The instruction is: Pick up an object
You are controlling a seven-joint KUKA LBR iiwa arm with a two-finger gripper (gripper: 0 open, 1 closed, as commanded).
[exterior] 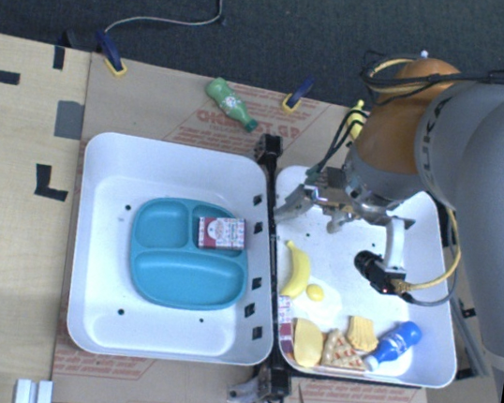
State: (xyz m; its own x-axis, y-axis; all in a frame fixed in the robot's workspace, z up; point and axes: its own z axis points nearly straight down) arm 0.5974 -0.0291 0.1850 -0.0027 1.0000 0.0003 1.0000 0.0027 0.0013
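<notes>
Left bin (114,174), centre-left of frame: a blue divided tray (180,265) carrying a small red-and-white carton (220,233). Above the bins, a green bottle (230,104) lies on the cardboard. Right bin (425,366): the gripper (315,211) hangs with fingers spread wide, holding nothing, above a banana (298,270); a blue bottle (392,344) lies lower right.

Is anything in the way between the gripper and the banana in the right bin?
Nothing visible. The gripper hangs over the upper left of the right bin, and the banana lies just below it on bare white floor. The nearest item, a small yellow piece, sits beside the banana's lower end.
</notes>
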